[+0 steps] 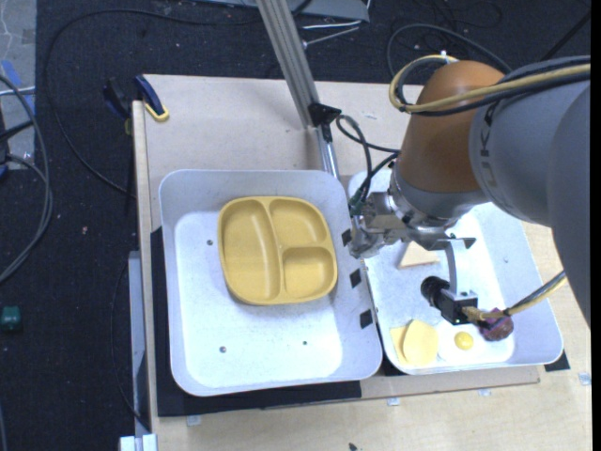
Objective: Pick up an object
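Camera view is looking down on the left bin (188, 346), where a yellow divided plate (278, 250) is lying flat near the middle, well apart from anything else. It is looking stiff, light and smooth, probably plastic. The raised rim is seeming the only place to pinch, since the body is too wide and flat.

The gripper (368, 229) is hanging over the wall between the two bins. The wrist is blocking it from above, so I cannot tell whether it is spread or closed, and nothing is showing in its grasp.

In the right bin (521, 252), a tan wedge (418, 256) is peeking out beside the gripper, partly covered. Near the front wall a pale yellow piece (419, 342), a small yellow ball (463, 339) and a dark purple lump (497, 325) are sitting in a row. All are looking small and light; the ball is likely rolling away if nudged.

The arm (488, 148) is hiding the far part of that bin.
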Available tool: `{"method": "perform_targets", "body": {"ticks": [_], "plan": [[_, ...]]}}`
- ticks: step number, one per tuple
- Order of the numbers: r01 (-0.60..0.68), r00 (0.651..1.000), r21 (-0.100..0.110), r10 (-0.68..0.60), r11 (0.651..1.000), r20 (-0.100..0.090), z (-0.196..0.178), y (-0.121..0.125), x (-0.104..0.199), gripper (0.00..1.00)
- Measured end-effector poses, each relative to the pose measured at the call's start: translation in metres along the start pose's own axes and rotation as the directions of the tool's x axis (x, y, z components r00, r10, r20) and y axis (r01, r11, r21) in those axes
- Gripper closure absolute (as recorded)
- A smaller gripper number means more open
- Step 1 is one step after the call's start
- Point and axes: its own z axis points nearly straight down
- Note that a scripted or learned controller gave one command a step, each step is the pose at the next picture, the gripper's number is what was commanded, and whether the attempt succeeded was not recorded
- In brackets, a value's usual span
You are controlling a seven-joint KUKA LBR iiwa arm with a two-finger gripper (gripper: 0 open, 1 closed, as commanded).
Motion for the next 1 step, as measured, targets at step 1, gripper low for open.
{"method": "perform_targets", "body": {"ticks": [1], "plan": [[-0.002, 1.0, -0.001, 0.002, 1.0, 0.0, -0.0128, 0.0086, 0.0532, 1.0]]}}
